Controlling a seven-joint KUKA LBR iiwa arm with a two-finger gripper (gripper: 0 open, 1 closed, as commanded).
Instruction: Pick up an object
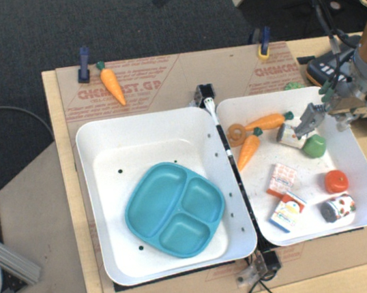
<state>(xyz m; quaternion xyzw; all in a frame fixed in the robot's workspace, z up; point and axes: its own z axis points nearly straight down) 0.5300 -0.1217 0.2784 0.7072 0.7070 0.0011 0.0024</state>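
Note:
My gripper [302, 126] reaches in from the right and hangs low over the upper part of the right bin [366, 168]. It sits just above a green round object [315, 147] and beside a small grey-white piece [287, 135]. Left of it lie an orange carrot [267, 122], a second carrot [246, 151] and a tan ring [236, 132]. Lower in the same bin are a pink checked packet [282, 178], a small carton [287, 214], a red-orange tomato [336, 181] and a black-and-white spotted item [337, 208]. Nothing is visibly held.
The left bin [100, 190] holds a teal divided plate [174, 208]. Another carrot [112, 86] lies on the cardboard behind the bins, near a blue clamp [82, 65]. A second clamp [263, 41] stands at the back right. Cables and arm hardware crowd the right edge.

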